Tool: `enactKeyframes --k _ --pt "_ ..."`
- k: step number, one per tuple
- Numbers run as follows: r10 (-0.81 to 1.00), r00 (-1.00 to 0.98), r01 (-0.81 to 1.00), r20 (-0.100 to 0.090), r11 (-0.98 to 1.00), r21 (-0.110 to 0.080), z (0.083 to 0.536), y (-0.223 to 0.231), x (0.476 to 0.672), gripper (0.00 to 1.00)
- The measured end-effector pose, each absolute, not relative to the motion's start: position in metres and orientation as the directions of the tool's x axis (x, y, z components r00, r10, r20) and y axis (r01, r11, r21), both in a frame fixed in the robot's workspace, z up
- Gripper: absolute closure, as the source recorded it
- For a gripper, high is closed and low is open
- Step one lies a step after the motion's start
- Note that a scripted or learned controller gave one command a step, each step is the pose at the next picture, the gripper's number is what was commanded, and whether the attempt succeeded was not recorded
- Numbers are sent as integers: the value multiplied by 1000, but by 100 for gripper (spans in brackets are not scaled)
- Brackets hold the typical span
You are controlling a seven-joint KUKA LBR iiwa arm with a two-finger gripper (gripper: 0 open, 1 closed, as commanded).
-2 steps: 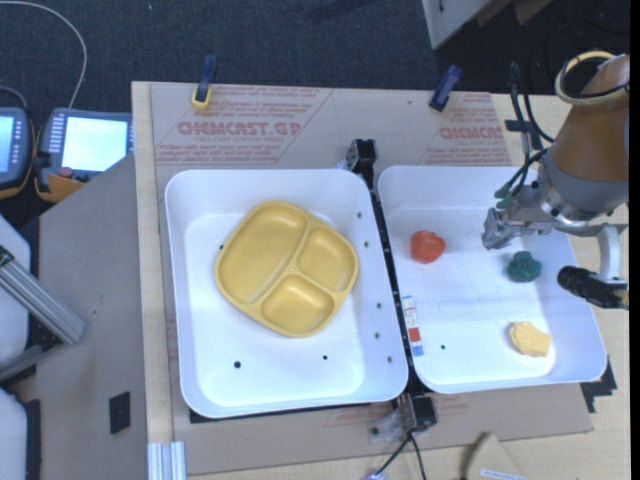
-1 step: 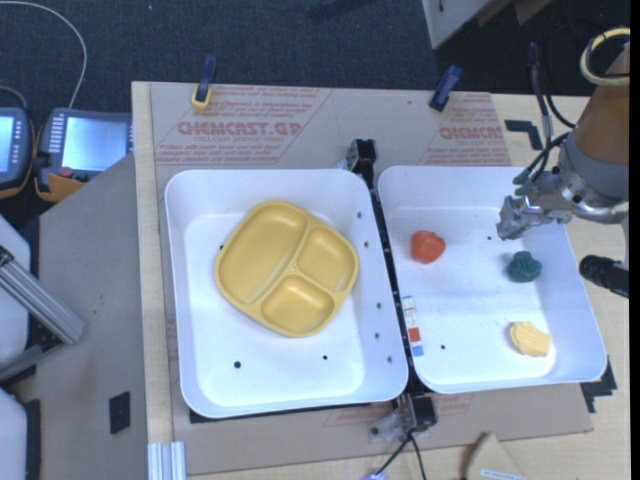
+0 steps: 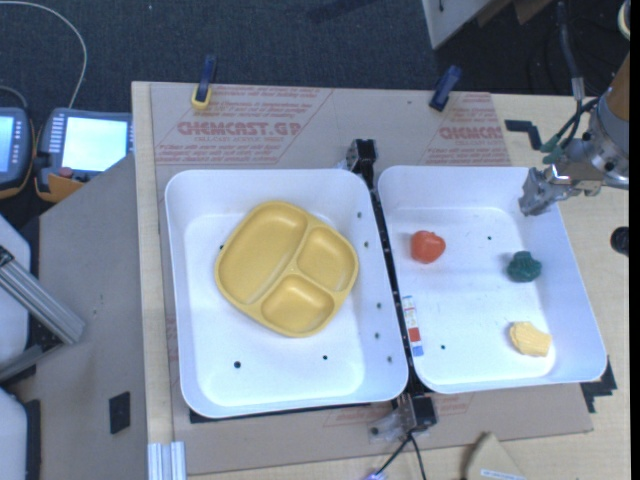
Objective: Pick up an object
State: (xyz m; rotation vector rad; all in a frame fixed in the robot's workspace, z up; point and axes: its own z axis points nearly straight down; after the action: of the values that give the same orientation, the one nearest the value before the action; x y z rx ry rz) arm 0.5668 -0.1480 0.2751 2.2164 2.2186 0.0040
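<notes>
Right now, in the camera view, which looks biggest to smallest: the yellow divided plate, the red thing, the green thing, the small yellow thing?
1. yellow divided plate, by far
2. small yellow object
3. red object and green object: too alike to rank.

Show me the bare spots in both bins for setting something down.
Right bin: open floor between the red object, green object and yellow object. Left bin: a strip below the yellow divided plate. Crowded at the right bin's far right corner, by the end effector.
</notes>
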Motion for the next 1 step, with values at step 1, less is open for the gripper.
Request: enactKeyframes --k 1 --pt "1000 -4 1000 1 4 -2 269 -88 564 100"
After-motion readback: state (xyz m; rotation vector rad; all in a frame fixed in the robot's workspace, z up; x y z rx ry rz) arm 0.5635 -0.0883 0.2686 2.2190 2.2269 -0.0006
